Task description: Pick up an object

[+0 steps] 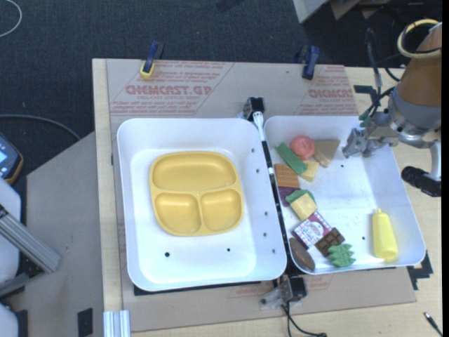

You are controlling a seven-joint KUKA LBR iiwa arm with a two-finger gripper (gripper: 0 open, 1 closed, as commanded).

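Dark carpet surrounds the tabletop (112,188), which is covered by a printed cardboard sheet held by two blue clamps at the far edge. Two white bins are seated side by side on it. Left bin (133,188): one yellow divided plate (196,192), three compartments, lying flat near the centre. Right bin (351,195): toy items are clustered along its left wall. A green piece (290,157), a pink round piece (303,146) and a tan wedge (325,151) are grouped near the far end. Below them, an orange-brown block (287,176), a yellow-green cube (304,205), a pink-white packet (312,227), a brown bar (329,240), a dark oval piece (302,255) and a green leafy piece (342,255) are seen towards the near corner. A yellow bottle (384,234) lies alone by the right wall, well apart from the cluster.

Gripper (354,147) is located over the far right corner of the right bin, just right of the tan wedge. Nothing is seen between the fingers; whether they are apart or together cannot be told at this resolution.
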